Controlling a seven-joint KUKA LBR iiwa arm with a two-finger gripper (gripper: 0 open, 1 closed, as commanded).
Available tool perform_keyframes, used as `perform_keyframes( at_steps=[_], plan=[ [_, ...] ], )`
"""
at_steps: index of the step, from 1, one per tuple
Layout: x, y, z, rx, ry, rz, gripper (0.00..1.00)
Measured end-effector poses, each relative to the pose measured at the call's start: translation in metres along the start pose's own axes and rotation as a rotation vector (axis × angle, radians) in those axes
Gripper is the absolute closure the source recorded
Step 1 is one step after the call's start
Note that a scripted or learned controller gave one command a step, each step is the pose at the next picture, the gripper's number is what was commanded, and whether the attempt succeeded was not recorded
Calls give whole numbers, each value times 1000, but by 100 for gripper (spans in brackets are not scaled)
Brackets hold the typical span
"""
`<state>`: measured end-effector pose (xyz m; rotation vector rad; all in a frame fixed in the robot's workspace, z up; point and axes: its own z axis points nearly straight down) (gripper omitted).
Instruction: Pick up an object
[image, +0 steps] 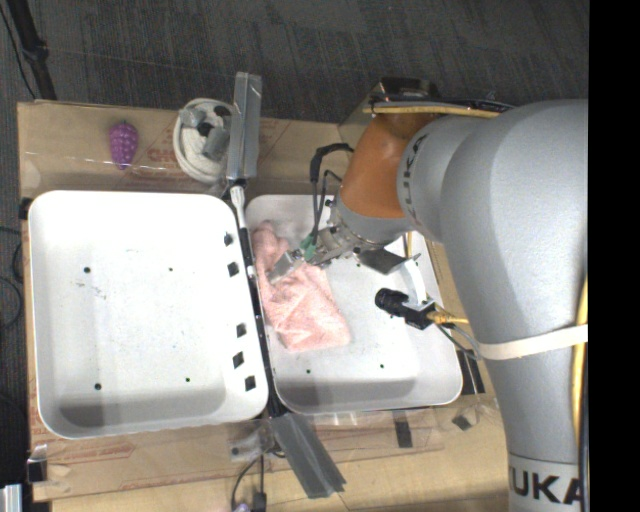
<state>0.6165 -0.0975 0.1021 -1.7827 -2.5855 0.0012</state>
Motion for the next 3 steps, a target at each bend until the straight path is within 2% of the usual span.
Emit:
perform_keyframes(
  at_steps=[1,2,3],
  plan=[
    [0,-19,10,-1,0,-35,0],
    [0,-19,10,-1,0,-35,0],
    [1,-18,1,1,3,-39,100]
  ],
)
